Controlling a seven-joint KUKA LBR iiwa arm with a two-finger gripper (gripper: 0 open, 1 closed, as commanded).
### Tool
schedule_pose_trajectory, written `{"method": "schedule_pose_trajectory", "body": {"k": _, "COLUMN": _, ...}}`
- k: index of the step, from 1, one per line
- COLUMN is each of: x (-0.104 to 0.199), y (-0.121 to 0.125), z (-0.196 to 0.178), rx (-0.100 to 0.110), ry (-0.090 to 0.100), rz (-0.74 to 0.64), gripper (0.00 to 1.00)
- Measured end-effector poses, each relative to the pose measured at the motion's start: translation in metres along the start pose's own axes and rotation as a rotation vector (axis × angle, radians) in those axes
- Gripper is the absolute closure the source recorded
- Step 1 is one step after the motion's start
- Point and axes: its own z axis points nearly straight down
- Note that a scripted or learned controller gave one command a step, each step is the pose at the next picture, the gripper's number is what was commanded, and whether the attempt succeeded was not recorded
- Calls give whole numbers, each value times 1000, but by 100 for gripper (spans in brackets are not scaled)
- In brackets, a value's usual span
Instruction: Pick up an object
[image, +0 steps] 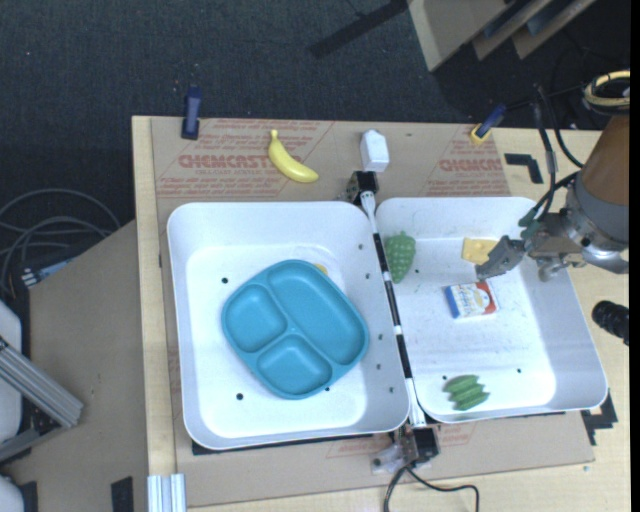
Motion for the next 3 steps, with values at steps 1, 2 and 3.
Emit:
{"method": "schedule_pose_trajectory", "body": {"k": 1, "x": -6, "y": 40, "z": 107, "rx": 4, "ry": 1, "rz": 0, "gripper": 0}}
{"method": "schedule_pose_trajectory", "body": {"k": 2, "x": -18, "y": 58, "z": 157, "rx": 3, "ry": 1, "rz": 1, "gripper": 0}}
{"method": "schedule_pose_trajectory", "body": {"k": 3, "x": -18, "y": 59, "z": 146, "rx": 1, "ry": 0, "rz": 1, "gripper": 100}}
